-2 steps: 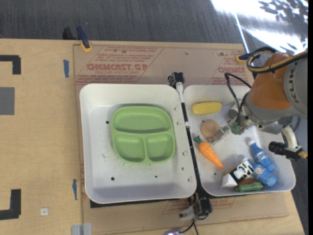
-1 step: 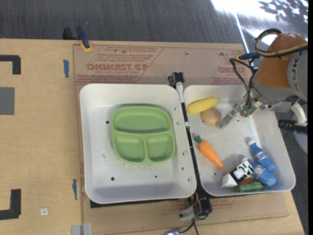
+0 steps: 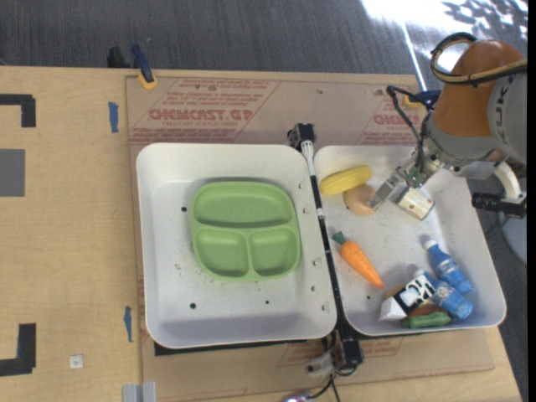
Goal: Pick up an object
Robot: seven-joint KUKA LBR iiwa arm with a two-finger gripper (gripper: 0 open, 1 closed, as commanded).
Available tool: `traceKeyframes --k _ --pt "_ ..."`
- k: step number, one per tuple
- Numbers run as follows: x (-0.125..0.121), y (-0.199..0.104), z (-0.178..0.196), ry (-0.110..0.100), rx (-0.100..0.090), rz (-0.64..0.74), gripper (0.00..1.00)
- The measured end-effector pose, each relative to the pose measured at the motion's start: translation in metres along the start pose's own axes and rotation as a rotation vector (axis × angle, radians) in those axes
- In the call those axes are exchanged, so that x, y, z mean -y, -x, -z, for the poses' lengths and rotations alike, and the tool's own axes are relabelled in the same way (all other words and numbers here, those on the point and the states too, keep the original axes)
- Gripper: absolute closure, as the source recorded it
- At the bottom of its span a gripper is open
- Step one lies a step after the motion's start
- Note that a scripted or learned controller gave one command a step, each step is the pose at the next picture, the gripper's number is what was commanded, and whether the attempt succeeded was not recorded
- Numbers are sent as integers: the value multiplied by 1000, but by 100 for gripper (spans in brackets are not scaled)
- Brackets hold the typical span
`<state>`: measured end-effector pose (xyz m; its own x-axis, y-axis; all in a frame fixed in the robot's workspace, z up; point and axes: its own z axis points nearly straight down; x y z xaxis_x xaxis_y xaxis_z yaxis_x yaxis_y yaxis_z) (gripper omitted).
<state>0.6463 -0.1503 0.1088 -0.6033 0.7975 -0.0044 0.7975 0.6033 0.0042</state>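
1. The end effector (image 3: 400,184) is hanging low in the right bin (image 3: 486,249), just beside the round tan thing (image 3: 360,200). I cannot tell what it is gripping.
2. It is probably best to go slowly and straight down.
3. The yellow banana (image 3: 345,179), touching the tan thing, is looking smooth and curved.

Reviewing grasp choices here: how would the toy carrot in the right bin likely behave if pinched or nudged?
The carrot looks tapered and smooth, so fingers may slide toward its tip. Lying free on the right bin floor, it would probably roll or pivot when nudged.
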Motion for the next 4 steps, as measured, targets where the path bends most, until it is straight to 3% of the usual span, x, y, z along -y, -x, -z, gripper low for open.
traceKeyframes --k 1,2,3,4 --pt "45 -9 -12 30 10 171 0" --pt "99 -11 -22 15 -23 580 0" --pt "106 -23 -22 0 -2 701 0" --pt "73 36 -10 -2 -13 851 0"
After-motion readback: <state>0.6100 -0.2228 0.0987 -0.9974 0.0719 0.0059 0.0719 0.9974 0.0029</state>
